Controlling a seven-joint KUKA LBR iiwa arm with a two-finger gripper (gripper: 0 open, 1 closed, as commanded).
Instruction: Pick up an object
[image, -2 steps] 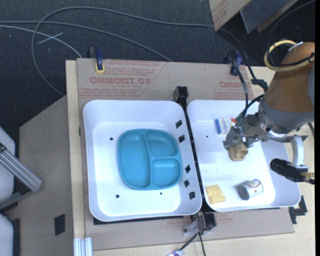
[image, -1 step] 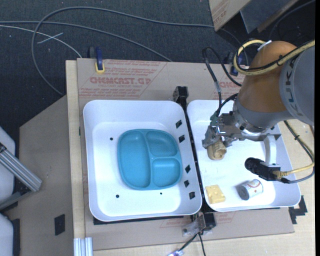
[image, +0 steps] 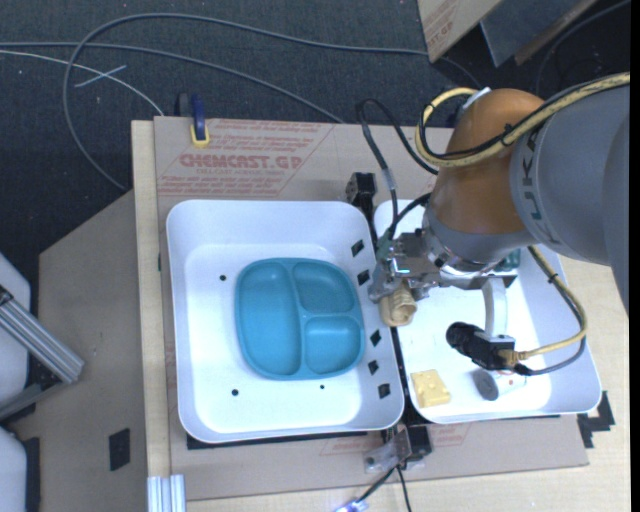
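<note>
Camera view shows us the gripper (image: 398, 296) pinching a small tan object (image: 400, 309) between its fingers, right over the seam where the two bins meet. From there we see the grey arm (image: 560, 180) with its orange band (image: 490, 160) leading off right. A blue divided plate (image: 299, 317) lies in the left bin (image: 200, 330) — a yellow block (image: 431, 387) and a grey piece (image: 485, 384) lie in the right bin (image: 560, 385).

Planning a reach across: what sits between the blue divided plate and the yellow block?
In the camera view, bare white floor and the two bins' adjoining walls separate the blue divided plate from the yellow block.
</note>
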